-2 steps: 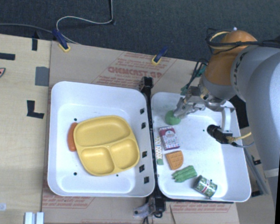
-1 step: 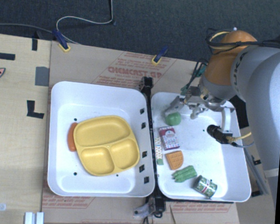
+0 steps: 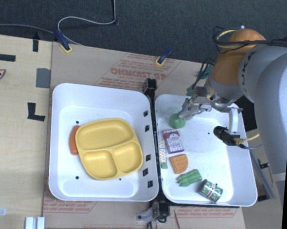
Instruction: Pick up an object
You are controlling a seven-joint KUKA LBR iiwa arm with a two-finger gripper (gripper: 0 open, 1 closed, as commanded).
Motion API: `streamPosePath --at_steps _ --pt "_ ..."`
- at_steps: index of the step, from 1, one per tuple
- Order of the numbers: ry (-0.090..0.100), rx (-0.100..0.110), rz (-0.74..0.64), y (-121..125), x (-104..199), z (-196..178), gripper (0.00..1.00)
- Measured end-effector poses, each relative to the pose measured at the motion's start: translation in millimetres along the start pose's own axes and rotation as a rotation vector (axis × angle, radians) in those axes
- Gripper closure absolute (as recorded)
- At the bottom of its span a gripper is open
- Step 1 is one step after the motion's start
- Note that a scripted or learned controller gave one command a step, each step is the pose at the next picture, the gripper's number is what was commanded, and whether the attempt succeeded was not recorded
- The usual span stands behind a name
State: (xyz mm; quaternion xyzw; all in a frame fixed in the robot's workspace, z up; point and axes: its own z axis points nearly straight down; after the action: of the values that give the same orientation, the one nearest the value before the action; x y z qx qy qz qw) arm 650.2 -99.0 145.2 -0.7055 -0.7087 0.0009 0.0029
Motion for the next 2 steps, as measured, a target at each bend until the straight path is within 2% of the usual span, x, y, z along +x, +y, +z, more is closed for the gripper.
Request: streamPosePath --at_steps 1,2 --pt "0.000 0.000 0.000 -0.1 0.0 0.1 0.00" --pt "0.002 0.001 -0.001 -0.1 0.8 -9.2 1.00"
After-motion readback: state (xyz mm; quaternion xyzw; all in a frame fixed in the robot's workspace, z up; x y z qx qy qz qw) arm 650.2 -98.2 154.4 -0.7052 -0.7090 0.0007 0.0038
